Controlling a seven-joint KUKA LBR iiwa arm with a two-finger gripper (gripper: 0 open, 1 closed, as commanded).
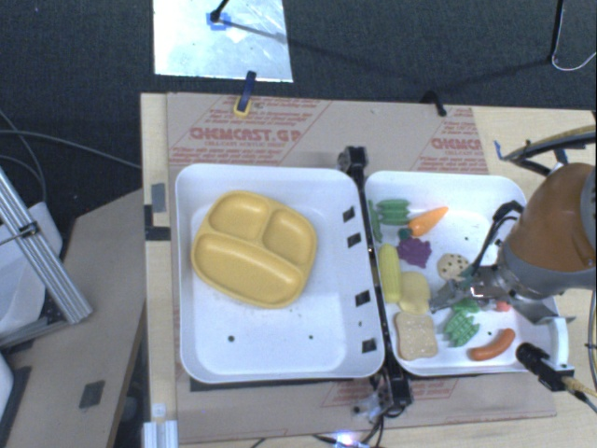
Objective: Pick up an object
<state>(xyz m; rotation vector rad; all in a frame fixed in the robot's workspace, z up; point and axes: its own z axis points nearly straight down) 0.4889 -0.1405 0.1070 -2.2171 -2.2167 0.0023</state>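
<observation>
Tool (457, 297) sat low in your right bin (485, 187), beside the green toy (461, 326) and cookie (452, 267); grip state unreadable, nothing seen held. Food toys were crowded there for picking; yellow tray (254, 247) filled the left bin (270, 343).

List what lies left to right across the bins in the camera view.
Yellow divided plate → corn cob → purple grapes → cookie → sausage → arm's orange band.
</observation>
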